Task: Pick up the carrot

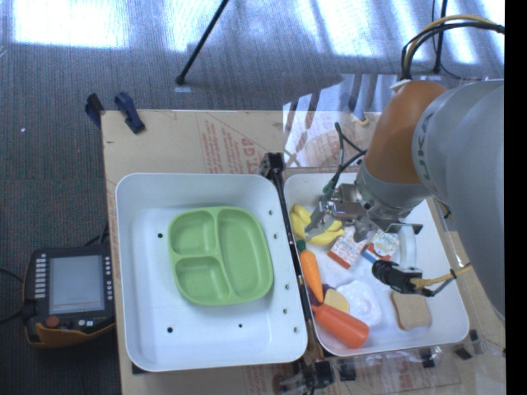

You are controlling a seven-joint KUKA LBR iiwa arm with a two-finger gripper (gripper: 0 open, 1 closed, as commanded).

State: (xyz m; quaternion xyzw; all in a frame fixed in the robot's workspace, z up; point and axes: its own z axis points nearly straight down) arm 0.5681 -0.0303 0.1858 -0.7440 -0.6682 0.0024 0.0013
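the gripper (329, 218) hangs above the bananas (317, 229); can't tell its opening. the carrot (311, 276) lies just below-left, untouched.

The carrot (311, 276), just below the jaws, looks like smooth, slightly glossy orange plastic, as does the yellow banana (317, 229) right beside them. The green divided plate (221, 254), well off to the jaws' far side, is matt plastic in a smooth white plastic bin (140, 303). The worktop (198, 142) is plain brown cardboard, dull and printed.
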